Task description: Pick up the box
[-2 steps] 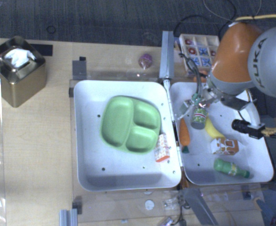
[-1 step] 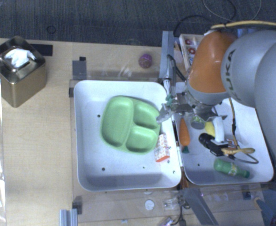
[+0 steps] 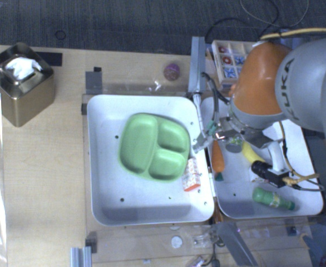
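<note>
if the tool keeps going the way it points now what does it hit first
The tool points left and down over the left bin's right edge. Most likely it first meets the small box beside the green tray, though depth is unclear here.

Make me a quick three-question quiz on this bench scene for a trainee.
1. True or false: the green tray lies in the left bin.
2. Which thing lies just right of the tray, by the left bin's right wall? A) the box B) a spoon C) a cup
3. Fill in: the carrot and the green bottle lie in the ____ bin.

Key: 1 true; 2 A; 3 right.
</note>
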